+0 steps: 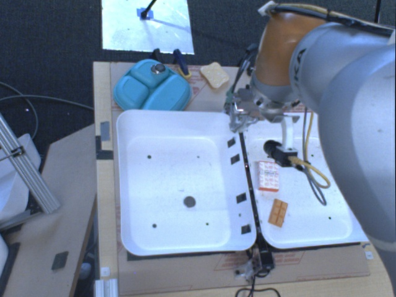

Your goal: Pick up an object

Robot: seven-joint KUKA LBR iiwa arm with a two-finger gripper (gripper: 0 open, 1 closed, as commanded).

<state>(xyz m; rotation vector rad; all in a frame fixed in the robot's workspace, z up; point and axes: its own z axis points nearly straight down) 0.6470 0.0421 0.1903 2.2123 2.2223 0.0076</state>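
My gripper point(262, 127) hangs under the grey wrist over the back left part of the right bin point(334, 228), close to the divider between the two bins. A red and white packet point(268, 175) lies flat in the right bin just in front of the gripper. An orange-brown wafer piece point(278, 212) rests nearer the front. In the left bin point(133, 166) sits a small dark round disc point(189, 201). The arm hides the right bin's back right part.
Behind the bins lie a blue divided container point(152, 86), a tan sponge-like piece point(215, 75) and a blue-handled tool point(180, 61). A yellow cable point(315, 175) loops down from the wrist over the right bin. A metal frame point(25, 166) stands at the left.
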